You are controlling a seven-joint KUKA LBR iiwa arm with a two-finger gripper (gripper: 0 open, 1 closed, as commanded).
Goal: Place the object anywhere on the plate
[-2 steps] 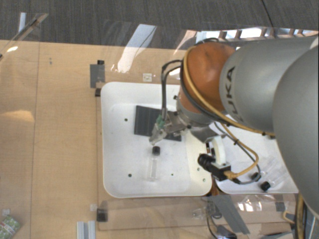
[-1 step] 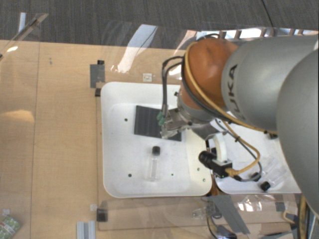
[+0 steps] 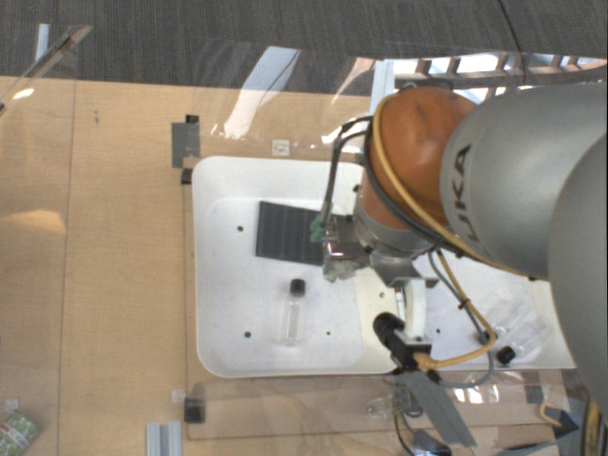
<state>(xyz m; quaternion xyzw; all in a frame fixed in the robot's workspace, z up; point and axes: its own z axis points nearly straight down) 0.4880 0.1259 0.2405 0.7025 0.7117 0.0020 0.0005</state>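
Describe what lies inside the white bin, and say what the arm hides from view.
Inside the white bin lie a dark grey plate and a clear vial with a black cap. The arm covers the bin's right part and the plate's right edge.

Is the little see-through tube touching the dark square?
Apart. The camera view shows bare white bin floor between the tube and the dark square.

a white bin [image 3: 218,283] is sitting on the wooden bench [image 3: 95,255] (grey carpet [image 3: 237,8] is showing beyond it), with a black clamp [image 3: 186,142] standing at its far-left corner
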